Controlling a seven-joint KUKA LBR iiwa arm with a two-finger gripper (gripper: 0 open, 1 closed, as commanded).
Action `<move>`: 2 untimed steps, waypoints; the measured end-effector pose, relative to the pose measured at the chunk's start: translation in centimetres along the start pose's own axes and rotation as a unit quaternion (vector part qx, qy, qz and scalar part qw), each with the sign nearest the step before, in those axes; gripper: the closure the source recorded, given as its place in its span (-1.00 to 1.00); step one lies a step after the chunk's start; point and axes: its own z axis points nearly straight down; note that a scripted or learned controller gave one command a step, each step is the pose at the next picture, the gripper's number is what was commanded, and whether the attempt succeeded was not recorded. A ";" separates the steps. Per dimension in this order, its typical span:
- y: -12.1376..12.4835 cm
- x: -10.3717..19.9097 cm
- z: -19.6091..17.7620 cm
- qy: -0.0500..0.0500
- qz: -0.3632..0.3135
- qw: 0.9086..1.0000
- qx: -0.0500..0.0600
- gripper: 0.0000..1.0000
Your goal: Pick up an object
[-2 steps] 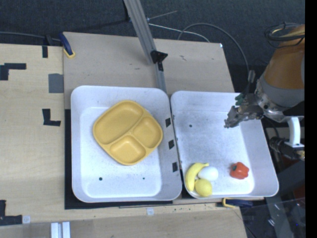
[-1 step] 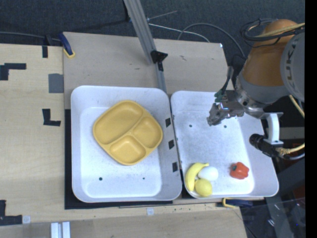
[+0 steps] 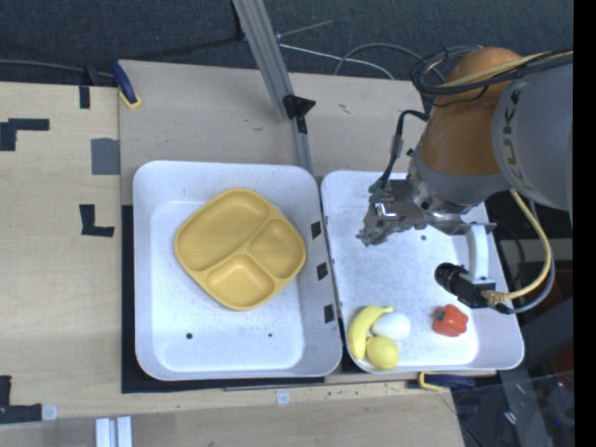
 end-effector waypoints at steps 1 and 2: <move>-0.9 5.0 0.9 0.000 0.000 1.000 0.000 1.00; -1.4 10.7 1.8 0.000 -0.001 1.000 0.001 1.00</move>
